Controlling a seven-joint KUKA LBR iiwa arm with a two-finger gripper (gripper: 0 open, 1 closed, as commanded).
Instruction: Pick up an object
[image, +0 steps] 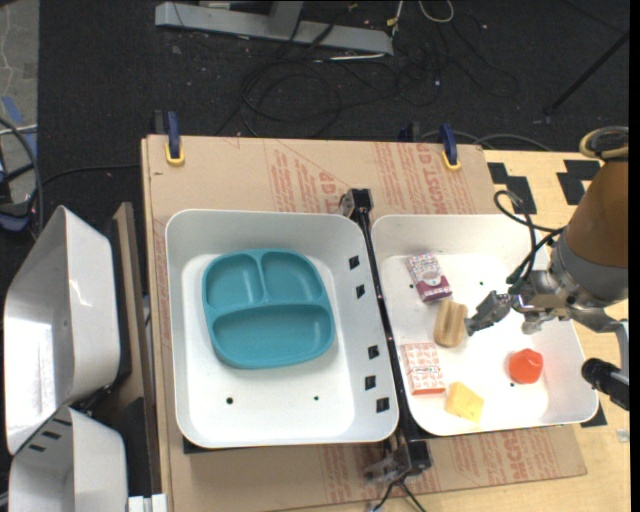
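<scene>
Bench (300, 170): I saw a brown board carrying two shallow white bins side by side, with clamps along its far edge.
Left bin (190, 400): it held a teal divided tray (268, 308), lying flat near the bin's middle.
Right bin (480, 235): it held five small things and the arm's working end.
Arm (600, 230): it reached in from the right, grey with an orange upper part, low over the right bin.
End effector (488, 312): it sat just right of the tan roll; I could not tell from my view how it was set, and I saw nothing in it.
Red-and-white packet (424, 368): flat by the bin's left wall, toward the near side.
Maroon-and-white box (428, 277): toward the far side, just above the tan roll.
Tan roll (450, 324): the nearest candidate for the pick, mid-bin, lying beside the end effector.
Yellow wedge (464, 402): near the front wall, right of the packet.
Red ball (525, 366): right of the wedge, well apart from the roll.
</scene>
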